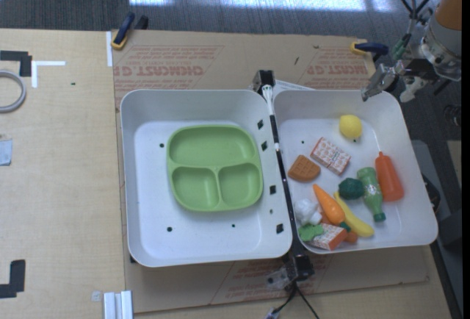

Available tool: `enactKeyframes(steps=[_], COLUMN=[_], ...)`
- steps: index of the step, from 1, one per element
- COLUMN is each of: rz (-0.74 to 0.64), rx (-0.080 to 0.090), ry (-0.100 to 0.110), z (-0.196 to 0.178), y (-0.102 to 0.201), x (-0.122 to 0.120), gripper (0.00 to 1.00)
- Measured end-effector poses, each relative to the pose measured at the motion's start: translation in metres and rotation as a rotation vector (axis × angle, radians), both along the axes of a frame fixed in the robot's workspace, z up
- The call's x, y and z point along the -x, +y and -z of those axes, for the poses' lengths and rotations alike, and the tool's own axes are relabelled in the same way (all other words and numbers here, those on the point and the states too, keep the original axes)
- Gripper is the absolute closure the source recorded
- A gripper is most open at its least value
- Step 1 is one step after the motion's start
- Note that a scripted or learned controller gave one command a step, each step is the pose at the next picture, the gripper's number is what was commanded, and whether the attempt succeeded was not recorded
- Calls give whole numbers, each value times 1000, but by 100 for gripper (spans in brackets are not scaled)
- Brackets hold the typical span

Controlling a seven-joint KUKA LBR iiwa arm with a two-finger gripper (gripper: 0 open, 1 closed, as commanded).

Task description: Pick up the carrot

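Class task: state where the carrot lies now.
The carrot lies in the right bin, toward its near edge, beside the banana.

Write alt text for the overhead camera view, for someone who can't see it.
A robot gripper hovers above the far right corner of the right white bin, which holds a carrot among other toy foods, including a lemon and a green bottle. The left bin holds a green divided plate.
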State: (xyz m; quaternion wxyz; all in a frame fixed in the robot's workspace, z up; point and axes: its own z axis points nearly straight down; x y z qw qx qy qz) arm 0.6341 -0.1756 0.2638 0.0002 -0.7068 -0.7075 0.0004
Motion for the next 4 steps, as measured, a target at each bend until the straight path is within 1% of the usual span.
enactKeyframes(steps=[1, 2, 3, 4], rz=[6, -267, -229, -42], rx=[0, -1, 0, 0], ry=[0, 0, -2, -2], z=[96, 72, 115, 72], y=[67, 105, 65, 172], x=[18, 95, 123, 156], gripper=[0, 0, 0, 0])
